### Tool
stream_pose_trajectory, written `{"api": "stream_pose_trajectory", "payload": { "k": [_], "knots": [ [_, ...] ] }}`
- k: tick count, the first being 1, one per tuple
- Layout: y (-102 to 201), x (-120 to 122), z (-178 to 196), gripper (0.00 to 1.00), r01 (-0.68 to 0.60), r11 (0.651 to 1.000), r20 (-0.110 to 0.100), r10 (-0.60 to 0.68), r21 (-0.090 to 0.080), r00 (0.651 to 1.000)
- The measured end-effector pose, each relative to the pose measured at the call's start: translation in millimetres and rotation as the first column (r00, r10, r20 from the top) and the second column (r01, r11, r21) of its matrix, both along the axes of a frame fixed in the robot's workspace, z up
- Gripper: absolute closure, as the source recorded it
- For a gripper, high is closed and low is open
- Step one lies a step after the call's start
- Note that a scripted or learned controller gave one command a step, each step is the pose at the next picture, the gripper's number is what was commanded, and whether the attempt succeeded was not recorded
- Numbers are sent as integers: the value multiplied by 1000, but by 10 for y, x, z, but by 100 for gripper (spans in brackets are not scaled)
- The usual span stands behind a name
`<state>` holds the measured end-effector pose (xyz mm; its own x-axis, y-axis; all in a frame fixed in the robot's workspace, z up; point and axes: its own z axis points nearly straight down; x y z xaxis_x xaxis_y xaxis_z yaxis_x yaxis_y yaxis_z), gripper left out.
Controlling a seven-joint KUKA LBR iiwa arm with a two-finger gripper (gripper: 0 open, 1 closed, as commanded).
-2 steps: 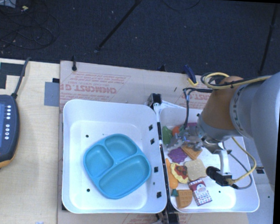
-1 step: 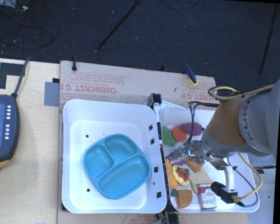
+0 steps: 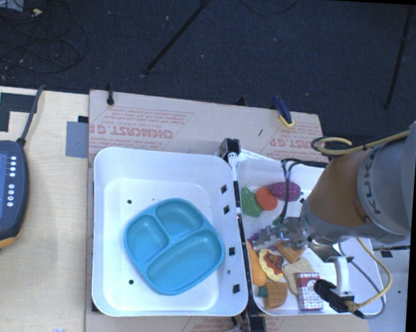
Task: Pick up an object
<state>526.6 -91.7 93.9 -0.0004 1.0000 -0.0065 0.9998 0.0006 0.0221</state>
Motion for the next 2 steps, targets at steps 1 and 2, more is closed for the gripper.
{"api": "stream_pose_trajectory", "payload": {
  "k": [1, 2],
  "knots": [
    [7, -58, 0, 0, 3, 1000, 1, -3, 0, 1000],
    [47, 1240, -17, 0, -4, 1000, -10, 4, 2, 1000]
  ]
}}
